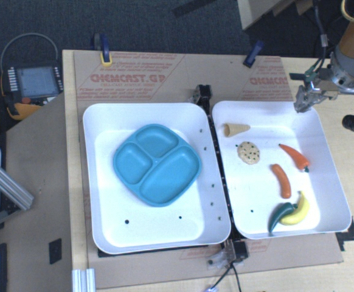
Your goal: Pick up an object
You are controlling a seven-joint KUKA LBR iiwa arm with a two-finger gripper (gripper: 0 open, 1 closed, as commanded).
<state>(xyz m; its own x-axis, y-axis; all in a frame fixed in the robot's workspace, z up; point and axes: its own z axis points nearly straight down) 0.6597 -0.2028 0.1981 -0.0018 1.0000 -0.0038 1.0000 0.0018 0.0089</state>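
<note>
Round speckled cookie point(248, 152); curved smooth banana point(297, 212); metal gripper point(303, 103) above.

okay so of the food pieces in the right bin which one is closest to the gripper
The red-orange chili pepper, near the right bin's right wall. It lies closest below the gripper; the cone, cookie, sausage and banana lie farther left or lower.

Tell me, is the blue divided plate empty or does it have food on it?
Empty. The blue divided plate shows bare compartments.

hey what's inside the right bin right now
The right bin holds a cone, a cookie, a red pepper, a sausage, a banana and a green pepper. The banana overlaps the green pepper, hiding part of it.
</note>
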